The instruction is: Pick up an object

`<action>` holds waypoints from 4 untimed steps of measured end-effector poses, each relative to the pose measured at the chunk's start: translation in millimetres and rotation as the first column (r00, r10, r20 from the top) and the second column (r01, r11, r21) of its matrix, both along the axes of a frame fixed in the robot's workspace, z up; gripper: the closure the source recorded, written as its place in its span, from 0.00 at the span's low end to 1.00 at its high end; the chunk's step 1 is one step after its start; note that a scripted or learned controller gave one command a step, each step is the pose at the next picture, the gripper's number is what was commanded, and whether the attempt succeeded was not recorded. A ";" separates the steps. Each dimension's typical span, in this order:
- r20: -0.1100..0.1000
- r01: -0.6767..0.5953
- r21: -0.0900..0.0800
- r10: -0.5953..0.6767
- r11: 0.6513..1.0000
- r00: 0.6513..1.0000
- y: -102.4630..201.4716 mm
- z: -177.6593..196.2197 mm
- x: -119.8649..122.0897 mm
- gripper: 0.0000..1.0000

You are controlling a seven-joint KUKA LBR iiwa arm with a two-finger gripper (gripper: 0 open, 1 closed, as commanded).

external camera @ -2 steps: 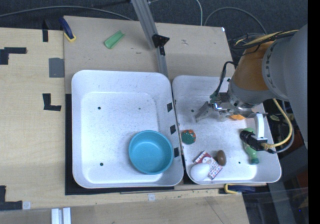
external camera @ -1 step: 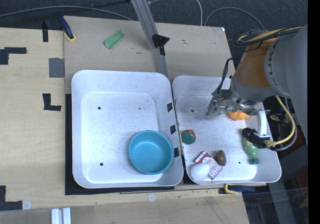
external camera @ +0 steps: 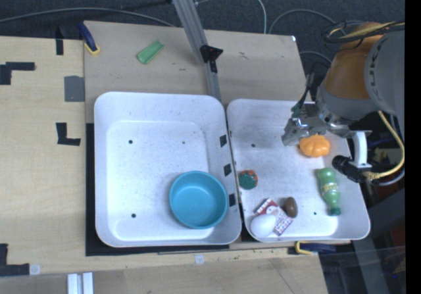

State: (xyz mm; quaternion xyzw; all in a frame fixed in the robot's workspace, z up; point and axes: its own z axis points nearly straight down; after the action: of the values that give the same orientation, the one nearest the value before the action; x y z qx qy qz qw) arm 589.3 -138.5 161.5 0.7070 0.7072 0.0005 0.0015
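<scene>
My gripper [external camera: 296,133] hangs over the upper right part of the right bin [external camera: 263,122], its metal end just left of an orange fruit-shaped toy [external camera: 314,147]. Nothing shows between its tips from this angle. Further down the same bin lie a green bottle [external camera: 328,189], a small teal and red ball [external camera: 248,179], a brown egg-shaped piece [external camera: 290,206], a white egg [external camera: 262,225] and a red and white packet [external camera: 275,216]. A blue bowl [external camera: 198,198] rests in the lower right of the left bin [external camera: 131,122].
A grey pole [external camera: 191,20] slants down from the top to the gap between the bins. A green block [external camera: 150,52] lies on the board behind the left bin. Cables loop at the upper right beside the arm [external camera: 358,75].
</scene>
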 end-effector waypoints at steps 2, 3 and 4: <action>0.000 -0.001 0.001 0.001 1.000 1.000 -8.6 90.4 -1.8 1.00; -0.002 -0.007 0.003 0.007 1.000 1.000 48.4 94.9 2.0 1.00; -0.006 -0.006 0.003 0.006 1.000 1.000 99.7 83.9 -9.7 1.00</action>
State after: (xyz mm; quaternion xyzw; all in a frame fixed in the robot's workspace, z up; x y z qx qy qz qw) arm 579.7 -38.8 245.4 0.7050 0.7092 -0.0007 -0.0016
